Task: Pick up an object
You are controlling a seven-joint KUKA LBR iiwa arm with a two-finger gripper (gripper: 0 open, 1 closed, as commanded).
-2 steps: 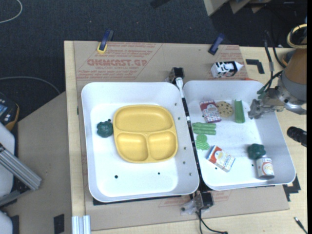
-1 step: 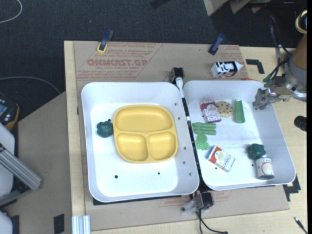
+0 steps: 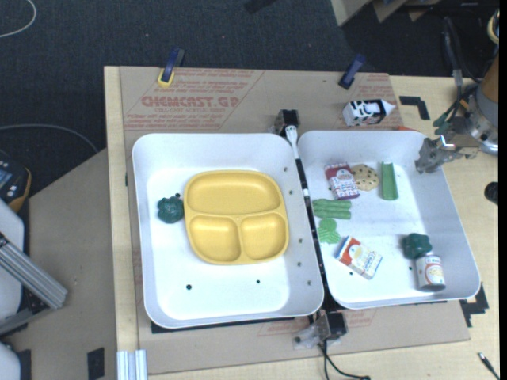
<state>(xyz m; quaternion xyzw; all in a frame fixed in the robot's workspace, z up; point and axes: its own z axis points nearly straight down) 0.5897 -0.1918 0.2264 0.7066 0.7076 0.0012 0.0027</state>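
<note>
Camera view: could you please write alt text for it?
Two shallow white bins sit side by side; the left holds a yellow divided plastic tray and a dark green toy, the right small food toys. The grey gripper hovers at the right bin's far right edge.

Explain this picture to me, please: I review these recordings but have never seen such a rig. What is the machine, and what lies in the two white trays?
One fixed camera looks down at a slant on a bench. The gripper of a robot arm reaches in from the right, over the right bin's upper right edge. That bin holds small toy foods: a green stick, a cookie, a red packet, green pods, a small carton, a dark green piece and a can. The left bin holds a yellow divided plate and a green toy beside it.
</note>
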